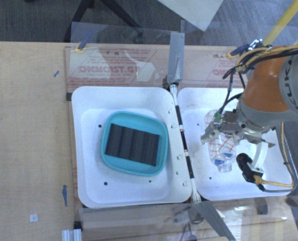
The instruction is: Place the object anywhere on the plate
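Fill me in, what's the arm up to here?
The arm is reaching into the right bin, with its gripper low over a clear plastic bottle lying there. Whether the bottle is actually gripped can't be told from this angle. The teal plate sits in the left bin with a dark ridged insert in it. The bottle is not yet on the plate.

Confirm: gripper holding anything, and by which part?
Cannot tell. The gripper is over a clear plastic bottle in the right bin; the arm hides any contact.

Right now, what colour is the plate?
Teal, with a dark ridged centre; the plate shows in the camera view.
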`<move>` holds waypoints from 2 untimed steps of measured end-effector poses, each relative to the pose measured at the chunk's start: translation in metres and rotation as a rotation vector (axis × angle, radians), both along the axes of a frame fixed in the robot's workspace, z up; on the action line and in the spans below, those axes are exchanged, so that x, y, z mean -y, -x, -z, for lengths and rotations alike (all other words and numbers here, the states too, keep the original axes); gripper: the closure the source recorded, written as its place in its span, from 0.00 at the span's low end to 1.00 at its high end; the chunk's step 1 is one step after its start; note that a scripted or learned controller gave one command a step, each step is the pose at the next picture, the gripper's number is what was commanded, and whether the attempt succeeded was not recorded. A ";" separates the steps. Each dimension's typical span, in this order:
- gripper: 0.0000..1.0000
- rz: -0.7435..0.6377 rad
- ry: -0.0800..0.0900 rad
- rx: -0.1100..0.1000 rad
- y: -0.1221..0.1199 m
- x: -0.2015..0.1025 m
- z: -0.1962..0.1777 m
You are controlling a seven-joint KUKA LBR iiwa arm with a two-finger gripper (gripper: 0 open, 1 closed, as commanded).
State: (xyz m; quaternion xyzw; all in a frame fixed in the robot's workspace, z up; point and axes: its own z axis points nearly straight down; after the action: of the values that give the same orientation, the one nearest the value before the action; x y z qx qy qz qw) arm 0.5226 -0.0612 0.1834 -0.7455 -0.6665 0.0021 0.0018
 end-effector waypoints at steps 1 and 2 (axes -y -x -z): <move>0.00 0.000 0.000 0.000 0.000 0.000 0.000; 1.00 -0.001 0.001 0.000 0.000 0.000 -0.009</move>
State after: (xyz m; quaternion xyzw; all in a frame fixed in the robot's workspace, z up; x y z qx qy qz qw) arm 0.5229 -0.0614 0.1923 -0.7452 -0.6668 0.0027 0.0014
